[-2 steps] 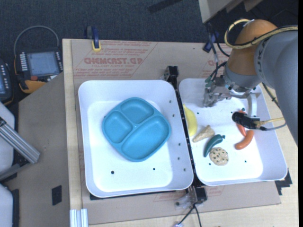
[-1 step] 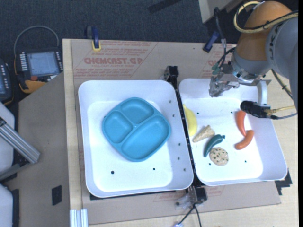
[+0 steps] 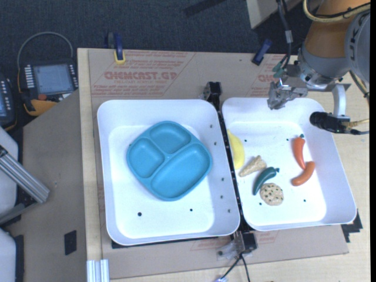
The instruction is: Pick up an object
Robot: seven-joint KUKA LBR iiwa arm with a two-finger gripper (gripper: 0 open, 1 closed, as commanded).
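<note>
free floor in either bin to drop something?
Left bin: the blue divided plate takes the middle; bare strip along the near wall.
Right bin: bare at the far end under the tool, and between the green pepper and the red pepper. Crowded by the divider: banana, wedge, cookie.

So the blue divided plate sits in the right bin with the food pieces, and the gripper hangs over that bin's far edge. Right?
Not quite. The camera view shows the blue divided plate alone in the left bin. The food pieces, including the cookie and the green pepper, lie in the right bin, and the gripper does hang over that bin's far edge.
</note>
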